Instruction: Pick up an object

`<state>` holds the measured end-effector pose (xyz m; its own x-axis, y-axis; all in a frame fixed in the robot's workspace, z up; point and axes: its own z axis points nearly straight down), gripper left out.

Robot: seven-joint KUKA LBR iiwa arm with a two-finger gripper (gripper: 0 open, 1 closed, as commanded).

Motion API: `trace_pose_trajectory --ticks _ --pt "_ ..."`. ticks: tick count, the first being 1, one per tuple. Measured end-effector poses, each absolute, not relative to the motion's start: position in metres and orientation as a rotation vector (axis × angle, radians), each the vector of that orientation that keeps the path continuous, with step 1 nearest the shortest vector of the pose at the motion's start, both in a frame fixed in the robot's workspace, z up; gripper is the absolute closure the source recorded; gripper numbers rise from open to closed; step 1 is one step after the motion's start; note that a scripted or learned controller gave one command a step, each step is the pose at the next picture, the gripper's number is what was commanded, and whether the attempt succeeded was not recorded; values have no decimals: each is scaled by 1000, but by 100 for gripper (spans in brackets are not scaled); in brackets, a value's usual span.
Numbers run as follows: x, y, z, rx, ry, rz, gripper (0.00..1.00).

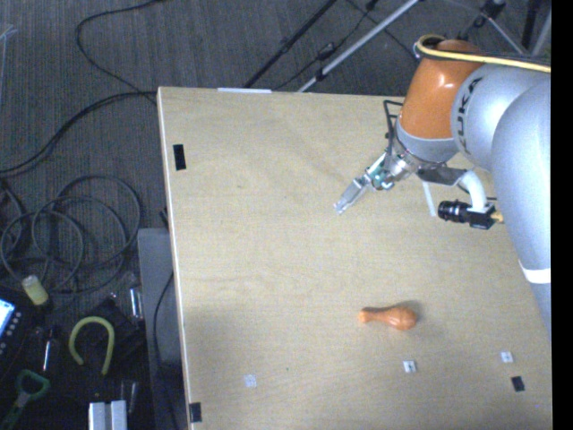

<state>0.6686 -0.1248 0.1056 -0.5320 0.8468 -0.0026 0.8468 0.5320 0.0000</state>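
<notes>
The grey arm with its orange band (436,97) leans in from the right, over the pale wooden worktop (269,267). Its slim two-finger gripper (347,202) points down and to the left, hanging over bare wood in the upper middle of the board. From where I stand the fingers (354,192) look like one thin silvery sliver, and I cannot tell whether they are parted or pressed together. Nothing shows between them.

The small orange pear-shaped object (391,316), rounded at its right end and narrowing to a neck on the left, lies flat on the worktop well apart from the gripper, lower down and a little to the right of it. It rests alone, with open wood all around.

A short black cylinder (464,212) sticks out sideways from the arm's wrist on a white bracket. A few small markers sit on the board: a black rectangular tab (179,157) near the upper left edge, and small pale square tags (409,365) near the bottom, right of centre.

Off the worktop to the left, the dark carpet floor (81,106) carries loops of black cable (72,218), and a yellow-green curved hook (92,337) lies among clutter at the lower left
</notes>
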Motion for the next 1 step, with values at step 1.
trace_pose_trajectory --ticks 1 --pt "668 -123 84 1491 2764 -5 0"
